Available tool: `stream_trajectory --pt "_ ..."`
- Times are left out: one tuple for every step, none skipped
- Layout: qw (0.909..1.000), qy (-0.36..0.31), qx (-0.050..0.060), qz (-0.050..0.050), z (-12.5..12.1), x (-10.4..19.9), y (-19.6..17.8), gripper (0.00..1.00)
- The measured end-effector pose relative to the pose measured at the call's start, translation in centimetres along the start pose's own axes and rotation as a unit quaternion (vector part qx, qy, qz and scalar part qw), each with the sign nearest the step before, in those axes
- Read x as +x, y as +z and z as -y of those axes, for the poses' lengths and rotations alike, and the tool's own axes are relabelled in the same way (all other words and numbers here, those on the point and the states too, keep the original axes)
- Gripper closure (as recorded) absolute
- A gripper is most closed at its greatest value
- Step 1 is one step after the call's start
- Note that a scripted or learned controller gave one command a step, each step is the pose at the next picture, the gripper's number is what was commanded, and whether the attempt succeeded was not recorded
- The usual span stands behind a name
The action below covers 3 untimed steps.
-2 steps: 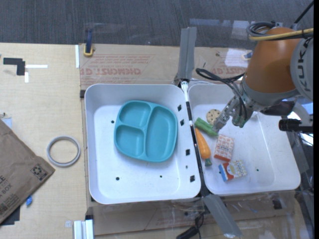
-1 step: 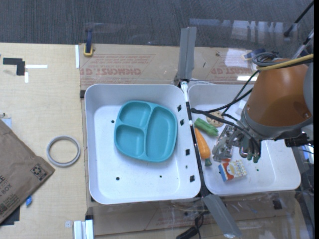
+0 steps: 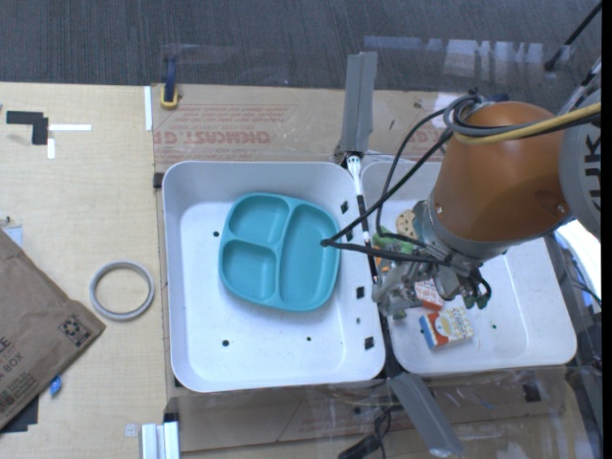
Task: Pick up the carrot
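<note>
My gripper (image 3: 413, 293) hangs low over the left part of the right bin (image 3: 535, 347), under the big orange wrist band (image 3: 497, 175). A thin orange and green piece (image 3: 398, 246), which looks like the carrot, peeks out just left of the wrist, close above the gripper. Most of it is hidden by the arm, and I cannot see whether the gripper touches it.
A teal divided plate (image 3: 280, 251) lies in the left bin (image 3: 191, 285). In the right bin a red and white packet (image 3: 446, 327) lies beside the gripper, and a pale speckled round item (image 3: 409, 224) lies by the wrist. A tape ring (image 3: 121, 289) and a cardboard box (image 3: 29, 333) sit on the bench at left.
</note>
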State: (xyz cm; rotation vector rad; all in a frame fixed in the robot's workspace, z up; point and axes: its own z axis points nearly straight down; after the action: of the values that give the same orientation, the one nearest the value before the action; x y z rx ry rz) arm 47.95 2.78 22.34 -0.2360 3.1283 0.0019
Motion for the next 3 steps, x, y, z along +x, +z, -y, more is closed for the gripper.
stream_trajectory --pt "0.9991 0.043 0.0 -0.001 -4.5 -1.3 -5.8 1.0" --pt "1.0 -0.005 0.0 -0.003 -2.0 -3.0 -2.0 1.0" --pt "0.9988 -0.048 0.0 -0.002 3.2 -1.3 2.6 1.0"
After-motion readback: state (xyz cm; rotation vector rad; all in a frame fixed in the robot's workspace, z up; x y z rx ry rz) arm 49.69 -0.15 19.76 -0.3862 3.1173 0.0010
